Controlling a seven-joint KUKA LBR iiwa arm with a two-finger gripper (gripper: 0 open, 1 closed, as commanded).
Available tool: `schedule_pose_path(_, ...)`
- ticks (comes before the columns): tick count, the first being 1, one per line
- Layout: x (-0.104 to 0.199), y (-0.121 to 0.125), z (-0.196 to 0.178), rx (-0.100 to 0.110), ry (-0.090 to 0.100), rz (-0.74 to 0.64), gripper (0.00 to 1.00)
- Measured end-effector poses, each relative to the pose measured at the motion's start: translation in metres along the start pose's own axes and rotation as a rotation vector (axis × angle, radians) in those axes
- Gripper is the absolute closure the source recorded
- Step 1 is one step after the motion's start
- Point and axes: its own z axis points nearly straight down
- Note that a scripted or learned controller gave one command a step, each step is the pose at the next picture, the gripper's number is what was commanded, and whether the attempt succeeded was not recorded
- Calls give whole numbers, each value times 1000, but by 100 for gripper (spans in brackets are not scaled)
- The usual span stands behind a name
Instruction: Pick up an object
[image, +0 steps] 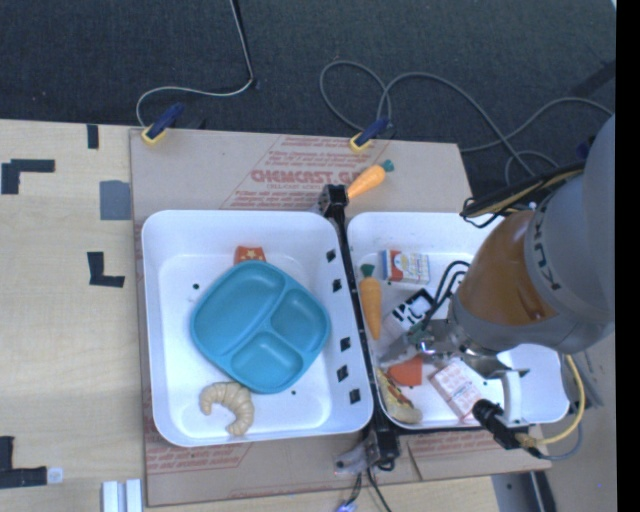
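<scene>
My gripper (412, 346) is low in the right bin (540, 400), reaching in from the right under the grey arm with its orange band. Just below it lies a red-orange piece (406, 374), and to the right of that a pink packet (455, 388). A black-and-white item (409, 309) sits just above the gripper. A small carrot (371, 304) lies along the bin's left wall. A small carton (405, 267) rests near the back. A bun-like toy (399, 404) lies in the front left corner. The arm hides much of the bin's right half.
The left bin (165, 300) holds a blue divided plate (262, 324), a croissant (229, 404) in front of it and a small red-orange item (250, 255) behind it. A second carrot (365, 181) lies on the cardboard behind the bins. Cables run across the dark floor behind.
</scene>
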Motion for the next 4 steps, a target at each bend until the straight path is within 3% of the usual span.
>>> schedule_pose_path(4, 1, 0, 0, 0, -1, 1, 0)
